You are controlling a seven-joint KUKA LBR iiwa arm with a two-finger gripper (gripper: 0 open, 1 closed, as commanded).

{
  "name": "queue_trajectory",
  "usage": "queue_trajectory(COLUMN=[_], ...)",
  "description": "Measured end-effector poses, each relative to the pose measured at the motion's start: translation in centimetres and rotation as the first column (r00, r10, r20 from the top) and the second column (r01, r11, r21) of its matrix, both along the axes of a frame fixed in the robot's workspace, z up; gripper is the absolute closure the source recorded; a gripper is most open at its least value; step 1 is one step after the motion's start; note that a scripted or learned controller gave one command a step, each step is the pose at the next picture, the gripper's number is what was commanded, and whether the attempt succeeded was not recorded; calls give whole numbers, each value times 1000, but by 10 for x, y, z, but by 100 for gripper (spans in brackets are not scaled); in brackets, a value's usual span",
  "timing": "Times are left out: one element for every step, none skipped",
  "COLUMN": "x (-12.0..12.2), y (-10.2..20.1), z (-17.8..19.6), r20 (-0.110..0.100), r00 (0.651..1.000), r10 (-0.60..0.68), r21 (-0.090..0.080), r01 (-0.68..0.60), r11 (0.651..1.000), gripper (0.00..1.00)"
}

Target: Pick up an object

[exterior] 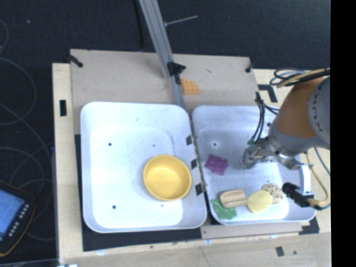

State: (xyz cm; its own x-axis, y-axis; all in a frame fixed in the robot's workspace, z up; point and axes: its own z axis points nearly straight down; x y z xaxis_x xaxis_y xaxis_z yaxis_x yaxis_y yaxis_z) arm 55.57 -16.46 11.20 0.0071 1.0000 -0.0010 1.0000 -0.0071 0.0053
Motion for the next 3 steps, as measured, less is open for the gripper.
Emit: queue_trajectory(x=[2, 4, 16], y=[-5, -6, 44], z=[44, 98, 104], r20=[1, 3, -2], r00=[1000, 1000, 1000], r10=[1, 11, 16], r21=[0, -1, 3], r01=[-1, -11, -16], r11=[1000, 1000, 1000], gripper=[100, 100, 100])
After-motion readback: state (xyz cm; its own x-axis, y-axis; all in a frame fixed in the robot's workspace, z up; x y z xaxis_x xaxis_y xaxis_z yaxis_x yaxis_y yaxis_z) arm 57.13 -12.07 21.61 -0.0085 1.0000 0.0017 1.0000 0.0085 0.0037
